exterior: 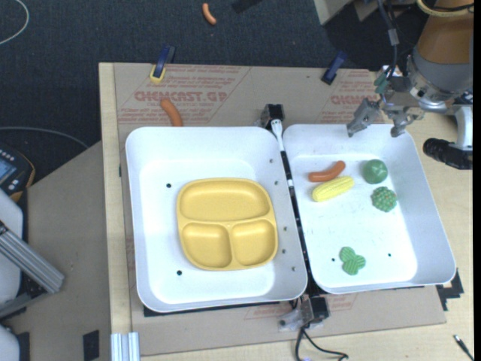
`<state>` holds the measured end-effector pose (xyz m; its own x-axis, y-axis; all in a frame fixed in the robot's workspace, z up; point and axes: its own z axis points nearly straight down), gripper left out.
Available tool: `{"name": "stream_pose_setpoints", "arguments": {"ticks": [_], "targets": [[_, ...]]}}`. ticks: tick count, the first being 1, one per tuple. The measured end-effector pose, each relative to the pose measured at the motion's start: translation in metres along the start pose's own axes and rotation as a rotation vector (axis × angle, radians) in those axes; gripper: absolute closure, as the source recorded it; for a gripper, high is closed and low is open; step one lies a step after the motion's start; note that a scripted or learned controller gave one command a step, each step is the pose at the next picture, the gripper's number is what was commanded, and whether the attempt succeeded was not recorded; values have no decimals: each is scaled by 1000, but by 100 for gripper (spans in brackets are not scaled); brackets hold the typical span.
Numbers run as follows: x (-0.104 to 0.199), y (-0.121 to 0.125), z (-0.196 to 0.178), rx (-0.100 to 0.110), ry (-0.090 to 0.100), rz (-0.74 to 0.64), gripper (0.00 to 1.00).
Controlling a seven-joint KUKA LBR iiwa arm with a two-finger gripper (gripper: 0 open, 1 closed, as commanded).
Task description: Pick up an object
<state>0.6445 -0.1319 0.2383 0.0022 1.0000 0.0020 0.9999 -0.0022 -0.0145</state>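
Observation:
The right bin holds a red-orange sausage, a yellow corn cob, a green round fruit, a green knobbly piece and a green broccoli-like piece. My gripper hangs over the far edge of that bin, above and behind the green fruit. Its two fingers are spread apart, with nothing between them.
The left bin holds a yellow three-compartment plate. An orange sausage lies on the cardboard behind the left bin, and another small one lies on the dark floor. Clamps hold the cardboard's far edge.

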Motion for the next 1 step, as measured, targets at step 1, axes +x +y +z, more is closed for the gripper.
{"name": "stream_pose_setpoints", "arguments": {"ticks": [1], "targets": [[0, 2, -9, -14, -2, -2, 0]]}}
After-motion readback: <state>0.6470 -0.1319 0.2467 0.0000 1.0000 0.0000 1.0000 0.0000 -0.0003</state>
